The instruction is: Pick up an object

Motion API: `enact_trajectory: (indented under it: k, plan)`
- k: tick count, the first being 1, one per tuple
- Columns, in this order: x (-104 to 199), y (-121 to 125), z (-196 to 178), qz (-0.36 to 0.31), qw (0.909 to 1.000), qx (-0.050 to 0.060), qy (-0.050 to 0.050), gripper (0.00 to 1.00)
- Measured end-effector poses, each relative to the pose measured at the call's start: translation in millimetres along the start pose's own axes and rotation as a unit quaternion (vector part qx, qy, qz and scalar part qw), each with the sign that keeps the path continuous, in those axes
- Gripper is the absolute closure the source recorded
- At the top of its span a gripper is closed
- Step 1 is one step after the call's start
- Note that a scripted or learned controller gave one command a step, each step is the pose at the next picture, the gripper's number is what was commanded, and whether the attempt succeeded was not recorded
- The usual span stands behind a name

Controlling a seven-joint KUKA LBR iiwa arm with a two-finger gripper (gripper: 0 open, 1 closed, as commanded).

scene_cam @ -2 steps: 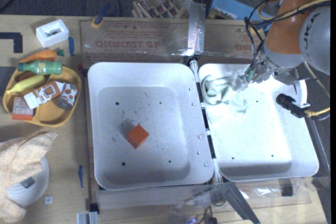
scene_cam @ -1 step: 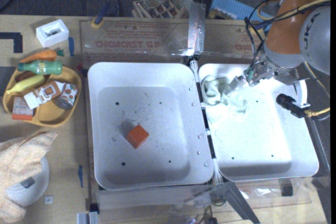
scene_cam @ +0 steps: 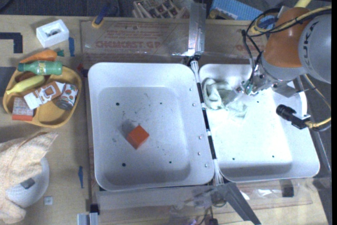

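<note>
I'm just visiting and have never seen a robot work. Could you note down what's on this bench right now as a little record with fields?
arm: grey with an orange band, reaching in from the right over the right bin
gripper: low in the right bin's far left part, among the pale items
fingers: too blurred to judge
right bin contents: a whitish object and something clear, hard to identify
left bin contents: one orange block, lying apart from the arm
beside the bins: a yellow bowl of toy food at left
</note>
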State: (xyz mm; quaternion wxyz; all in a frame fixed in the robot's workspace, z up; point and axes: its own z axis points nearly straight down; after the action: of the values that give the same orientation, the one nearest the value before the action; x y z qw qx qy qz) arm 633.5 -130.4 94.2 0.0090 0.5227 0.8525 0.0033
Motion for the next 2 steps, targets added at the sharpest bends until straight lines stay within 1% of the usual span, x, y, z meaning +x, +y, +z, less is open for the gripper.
enact_trajectory:
  k: [1,2]
  plan:
    - [24.6,2.6,-0.3,0.01,0.9999,0.0,0.0,0.0]
    - [24.4,-22.2,-7.9,0.201,0.9795,0.009,0.005,0.0]
